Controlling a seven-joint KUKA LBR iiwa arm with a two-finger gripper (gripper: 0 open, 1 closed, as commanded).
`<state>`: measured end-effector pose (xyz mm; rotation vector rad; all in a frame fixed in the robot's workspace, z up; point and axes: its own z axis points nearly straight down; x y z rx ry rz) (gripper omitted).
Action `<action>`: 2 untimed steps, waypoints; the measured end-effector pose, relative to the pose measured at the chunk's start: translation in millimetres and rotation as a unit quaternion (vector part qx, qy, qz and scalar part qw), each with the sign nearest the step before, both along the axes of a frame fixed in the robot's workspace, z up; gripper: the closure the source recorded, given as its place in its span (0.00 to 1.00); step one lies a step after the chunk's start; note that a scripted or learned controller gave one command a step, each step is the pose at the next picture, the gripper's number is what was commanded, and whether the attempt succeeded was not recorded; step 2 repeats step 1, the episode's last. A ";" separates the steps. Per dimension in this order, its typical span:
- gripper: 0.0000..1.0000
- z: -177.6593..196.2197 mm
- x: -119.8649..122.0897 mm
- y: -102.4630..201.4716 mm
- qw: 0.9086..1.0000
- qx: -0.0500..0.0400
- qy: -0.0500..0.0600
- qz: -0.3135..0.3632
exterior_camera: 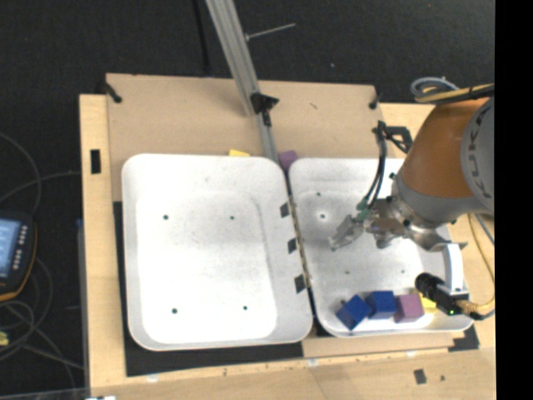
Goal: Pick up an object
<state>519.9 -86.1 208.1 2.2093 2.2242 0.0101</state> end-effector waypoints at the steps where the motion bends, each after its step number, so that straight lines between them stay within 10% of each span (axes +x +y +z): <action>1: 0.00 -112.0 -20.3 -40.1 1.000 -0.001 0.003 -0.005; 2: 0.00 -112.0 -20.3 -40.1 1.000 -0.001 0.003 -0.005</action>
